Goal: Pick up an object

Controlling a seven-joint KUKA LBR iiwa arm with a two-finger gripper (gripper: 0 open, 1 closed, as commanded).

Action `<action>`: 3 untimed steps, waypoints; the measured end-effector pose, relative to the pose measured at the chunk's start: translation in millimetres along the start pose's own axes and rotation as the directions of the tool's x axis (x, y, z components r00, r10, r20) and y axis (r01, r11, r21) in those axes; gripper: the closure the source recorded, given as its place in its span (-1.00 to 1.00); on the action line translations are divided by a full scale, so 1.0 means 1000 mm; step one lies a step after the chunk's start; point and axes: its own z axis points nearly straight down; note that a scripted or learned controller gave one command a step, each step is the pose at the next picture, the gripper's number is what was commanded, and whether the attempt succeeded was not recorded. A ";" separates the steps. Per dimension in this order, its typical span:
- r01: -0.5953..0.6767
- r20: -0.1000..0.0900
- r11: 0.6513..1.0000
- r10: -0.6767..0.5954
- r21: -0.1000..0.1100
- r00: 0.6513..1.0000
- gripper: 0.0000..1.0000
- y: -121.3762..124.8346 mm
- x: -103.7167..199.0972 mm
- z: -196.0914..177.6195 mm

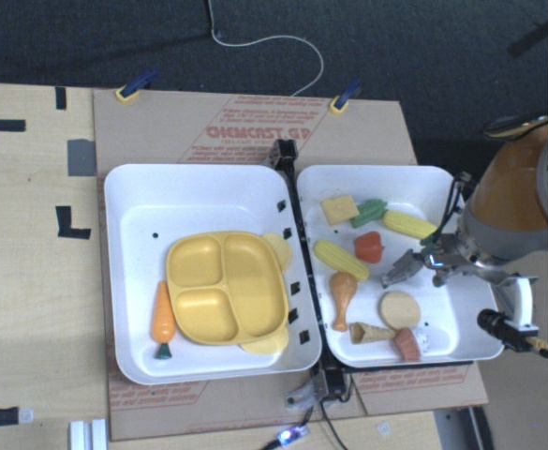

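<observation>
Dark carpet lies behind the worktop (30, 251), where a cardboard sheet (255, 129) carries two white bins side by side. Far to the left of the end effector, in the left bin (124, 195), a toy carrot (163, 315) lies along the edge of a yellow divided plate (227, 284).

The right bin (442, 178) holds the candidates for picking. Well left of the end effector are a corn cob (341, 258) and, below it, a drumstick (343, 295). A little nearer sit a yellow block (340, 209) touching a green piece (371, 210), with a red piece (369, 246) just below them. Up and slightly left of the fingertips lies a second corn cob (408, 222). Below the fingertips rests a round tan disc (400, 308), with a cone (372, 332) and a pinkish piece (407, 345) further down by the bin's front wall.

The end effector (407, 268) hangs low in the bin, between the red piece and the tan disc, and seems to touch neither. Its dark fingers point left, and nothing shows between them; how far apart they stand I cannot tell, for they blur together at this slant.

To do the step well, I judge it should settle on one isolated target, the disc or the red piece, centre the fingers over it, come straight down, and close only once the object sits between them, keeping clear of neighbours and the bin wall.
</observation>
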 end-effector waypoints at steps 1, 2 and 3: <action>0.000 0.001 1.000 0.000 -0.002 1.000 -1.00 -0.001 0.001 0.054; 0.001 0.001 1.000 -0.001 -0.004 1.000 1.00 0.000 0.001 0.041; 0.001 0.003 1.000 -0.001 -0.011 1.000 1.00 0.003 0.008 -0.019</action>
